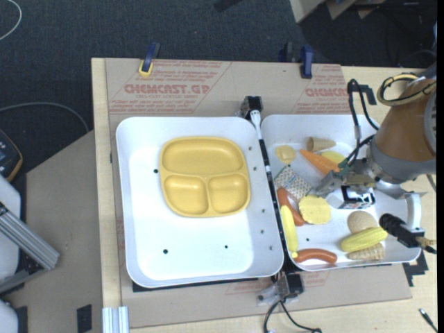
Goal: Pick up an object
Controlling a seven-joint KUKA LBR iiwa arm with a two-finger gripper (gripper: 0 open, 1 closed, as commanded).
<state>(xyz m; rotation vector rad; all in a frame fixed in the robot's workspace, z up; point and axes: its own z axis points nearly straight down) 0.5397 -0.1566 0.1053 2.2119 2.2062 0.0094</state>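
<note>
End effector (334, 184) sits low in the right bin (326, 123), just right of the divider rim (267, 179) between the bins. Can't tell whether it's released or clenched; the wrist and cable bundle cover that part. Nothing visibly grasped.

Landmark = yellow potato chip (316, 210), mid right bin. End effector is just up-right of it, close, maybe over its far edge. Judging that as the likeliest target, so the move is short: down and slightly toward the divider.

Around the chip:
- toy carrot (319, 161) above, long axis diagonal
- red sausage (288, 205) touching on the left, banana (288, 231) just below that, both running along the divider
- corn cob (363, 240) lower right, long axis roughly across the bin; bread roll (361, 220) just above it
- hot dog (316, 257) below, near the front rim

Room: tight. Chip is hemmed in on the left, and flat, so likely hard to pinch. Corn cob has more open space around it. Left bin carries a yellow divided plate (205, 175), well away from the chip.
</note>
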